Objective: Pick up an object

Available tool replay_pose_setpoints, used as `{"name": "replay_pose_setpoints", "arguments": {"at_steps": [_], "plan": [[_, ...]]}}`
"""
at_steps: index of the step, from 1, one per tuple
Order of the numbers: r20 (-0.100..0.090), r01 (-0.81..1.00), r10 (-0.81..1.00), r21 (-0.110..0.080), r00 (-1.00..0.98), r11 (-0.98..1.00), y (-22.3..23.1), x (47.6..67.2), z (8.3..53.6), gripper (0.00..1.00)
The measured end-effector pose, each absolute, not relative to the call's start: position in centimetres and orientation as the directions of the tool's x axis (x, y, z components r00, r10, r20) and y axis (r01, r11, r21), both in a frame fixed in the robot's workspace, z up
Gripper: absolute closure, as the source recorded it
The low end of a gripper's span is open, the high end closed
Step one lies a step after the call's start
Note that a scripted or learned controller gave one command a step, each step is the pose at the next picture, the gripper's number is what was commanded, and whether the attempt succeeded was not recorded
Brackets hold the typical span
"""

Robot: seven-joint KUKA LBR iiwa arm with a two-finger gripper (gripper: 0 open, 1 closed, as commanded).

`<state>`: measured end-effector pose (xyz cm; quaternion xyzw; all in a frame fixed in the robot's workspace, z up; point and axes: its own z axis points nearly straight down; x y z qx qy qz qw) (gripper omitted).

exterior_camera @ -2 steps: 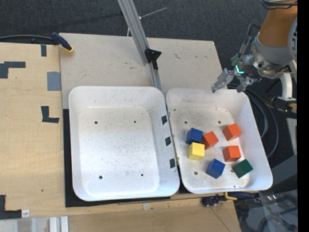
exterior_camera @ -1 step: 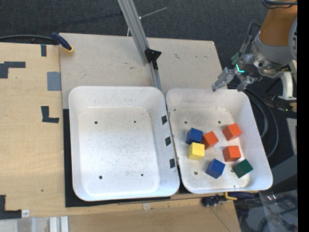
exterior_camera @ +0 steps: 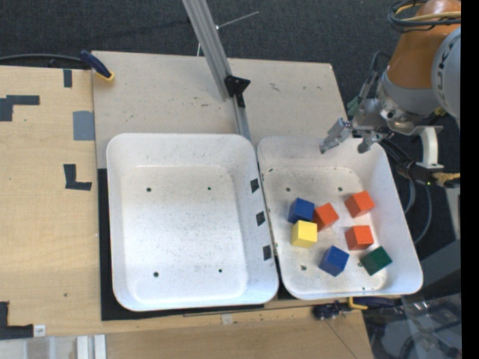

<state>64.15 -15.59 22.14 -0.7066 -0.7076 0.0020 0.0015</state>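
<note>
Several small blocks lie in the right bin (exterior_camera: 397, 200): a blue one (exterior_camera: 301, 209) touching a yellow one (exterior_camera: 304, 233), three orange ones (exterior_camera: 326, 215) (exterior_camera: 359, 203) (exterior_camera: 360, 236), another blue one (exterior_camera: 334, 259) and a dark green one (exterior_camera: 376, 259). My gripper (exterior_camera: 347, 140) hangs above the bin's far edge, well behind the blocks. Its two fingers (exterior_camera: 333, 137) are spread apart, with nothing between them.
The left bin (exterior_camera: 120, 200) sits beside the right one. A slanted metal rail (exterior_camera: 213, 47) runs down to the gap between the bins. A blue and yellow clamp (exterior_camera: 97, 64) lies at the bench's far left corner.
</note>
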Motion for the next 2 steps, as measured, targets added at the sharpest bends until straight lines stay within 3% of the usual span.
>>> {"name": "replay_pose_setpoints", "arguments": {"at_steps": [2], "plan": [[0.000, 1.000, 1.000, -0.008, 0.000, 0.000, -15.1, 62.6, 11.9, 0.00]]}}
